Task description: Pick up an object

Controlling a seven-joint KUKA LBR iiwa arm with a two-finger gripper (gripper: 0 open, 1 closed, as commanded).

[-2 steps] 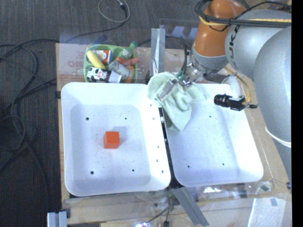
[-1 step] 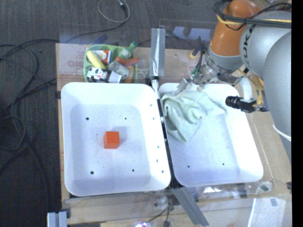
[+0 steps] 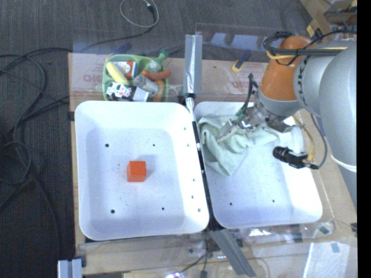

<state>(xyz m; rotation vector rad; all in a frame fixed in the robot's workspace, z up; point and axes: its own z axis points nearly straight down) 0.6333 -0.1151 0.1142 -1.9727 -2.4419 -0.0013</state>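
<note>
The left bin (image 3: 93, 155) holds one thing, an orange cube (image 3: 137, 171), which lies a little left of that bin's middle. Behind the left bin, just past its far rim, sits a small green basket (image 3: 109, 80) crowded with toy food and small objects. To the right, touching the left bin along their shared edge, stands the right bin (image 3: 278, 201). A pale green cloth (image 3: 223, 146) lies crumpled in its far left part. The gripper (image 3: 246, 122) is down on the cloth's far right edge, with folds of cloth bunched around it; whether it pinches the fabric cannot be told.
</note>
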